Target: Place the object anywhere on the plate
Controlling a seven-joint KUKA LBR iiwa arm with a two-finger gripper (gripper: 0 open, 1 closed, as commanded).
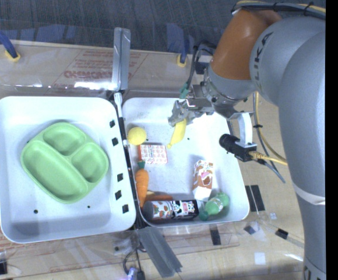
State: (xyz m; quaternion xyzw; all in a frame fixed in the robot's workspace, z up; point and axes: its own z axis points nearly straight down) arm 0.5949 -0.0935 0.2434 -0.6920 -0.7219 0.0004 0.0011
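Observation:
A green three-compartment plate (65, 161) lies in the left bin (17, 214). Over the back part of the right bin (230, 156), my gripper (179, 115) is shut on the top end of a small yellow banana (178, 133). The banana hangs tilted below the fingers, its lower tip close to the bin floor. The plate is well off to the left of the gripper, across the divider between the bins.
The right bin also holds a yellow lemon (137, 135), a small orange-and-white box (152, 154), a carrot (142, 181), a brown-and-white carton (202, 179), a dark carton (172, 209) and a green item (215, 205). The bins' raised rims meet at the divider (120, 156).

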